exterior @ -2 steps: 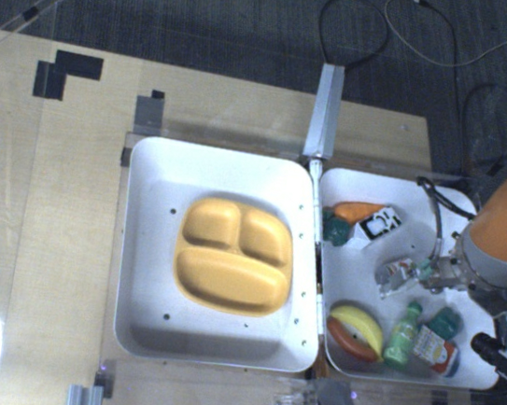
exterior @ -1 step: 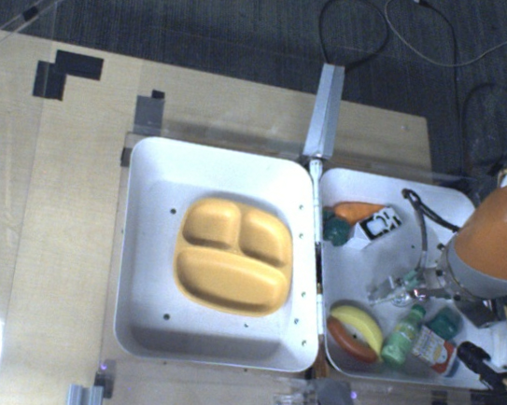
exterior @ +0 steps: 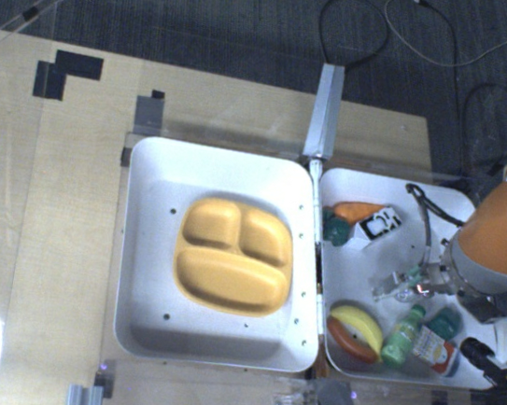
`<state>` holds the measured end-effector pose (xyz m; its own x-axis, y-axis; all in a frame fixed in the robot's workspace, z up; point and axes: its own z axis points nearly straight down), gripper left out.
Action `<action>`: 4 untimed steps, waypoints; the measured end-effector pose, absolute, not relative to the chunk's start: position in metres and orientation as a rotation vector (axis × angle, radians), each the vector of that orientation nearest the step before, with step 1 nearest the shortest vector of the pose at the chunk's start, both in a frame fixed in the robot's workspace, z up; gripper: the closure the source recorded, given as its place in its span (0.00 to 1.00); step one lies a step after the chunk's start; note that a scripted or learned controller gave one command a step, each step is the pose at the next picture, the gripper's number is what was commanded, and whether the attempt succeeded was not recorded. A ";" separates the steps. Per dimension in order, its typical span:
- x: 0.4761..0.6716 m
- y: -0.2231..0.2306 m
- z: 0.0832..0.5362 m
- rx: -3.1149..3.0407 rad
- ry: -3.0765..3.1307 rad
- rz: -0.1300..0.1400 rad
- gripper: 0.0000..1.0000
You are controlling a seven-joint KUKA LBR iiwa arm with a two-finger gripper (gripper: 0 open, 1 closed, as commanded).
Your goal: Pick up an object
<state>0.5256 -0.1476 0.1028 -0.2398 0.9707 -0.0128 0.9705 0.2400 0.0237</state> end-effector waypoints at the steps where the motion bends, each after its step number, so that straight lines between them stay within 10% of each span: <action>1: 0.525 -0.148 0.103 1.921 2.454 0.017 0.00; 2: 0.528 -0.148 0.114 1.917 2.451 0.022 1.00; 4: 0.544 -0.122 0.100 2.048 2.348 0.022 1.00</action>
